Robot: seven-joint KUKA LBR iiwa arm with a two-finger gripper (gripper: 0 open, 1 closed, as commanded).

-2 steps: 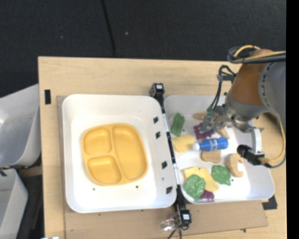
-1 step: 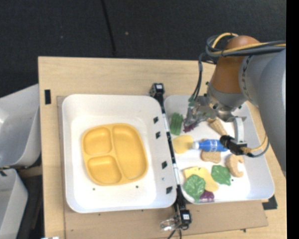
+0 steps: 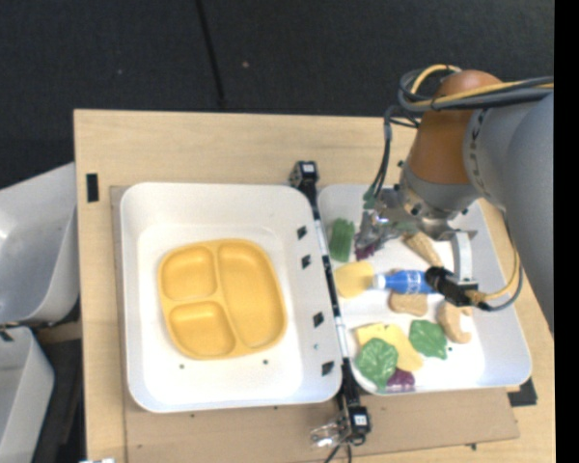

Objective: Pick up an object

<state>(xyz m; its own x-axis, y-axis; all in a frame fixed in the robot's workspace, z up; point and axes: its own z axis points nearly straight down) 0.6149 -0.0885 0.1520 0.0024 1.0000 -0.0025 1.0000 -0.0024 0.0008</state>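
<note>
Tool [image 3: 372, 236] hangs over wooden bench [image 3: 203, 143]; dark floor [image 3: 174, 37] beyond.

No text, label or number is legible anywhere.

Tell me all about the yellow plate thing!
The yellow tray lies flat in the middle of the left bin. It looks like smooth plastic, with rounded corners and a raised rim. Low ridges split it into three sections: one long one on the right, and two smaller ones on the left, one above the other. It sits a little turned, not square to the bin's walls, and touches only the bin's floor.
</note>
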